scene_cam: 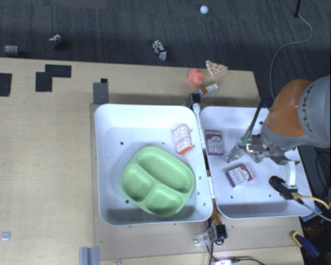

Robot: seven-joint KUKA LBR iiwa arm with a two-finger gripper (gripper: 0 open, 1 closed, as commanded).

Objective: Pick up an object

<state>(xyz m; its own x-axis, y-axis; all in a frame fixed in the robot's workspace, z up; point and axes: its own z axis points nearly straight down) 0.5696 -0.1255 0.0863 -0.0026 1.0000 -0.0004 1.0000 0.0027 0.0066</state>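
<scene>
A pink ball point(195, 76), a slice-shaped toy point(215, 68) and a small tube point(209, 90) lie on the wooden bench point(46, 171), and a white ball point(204, 9) sits on the dark floor point(119, 26).

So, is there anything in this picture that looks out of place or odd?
Yes. Several small things lie outside the bins: a pink ball and a wedge-shaped piece on the bench behind them, and small bits on the dark floor. In the left bin, the green divided tray sits askew.
</scene>
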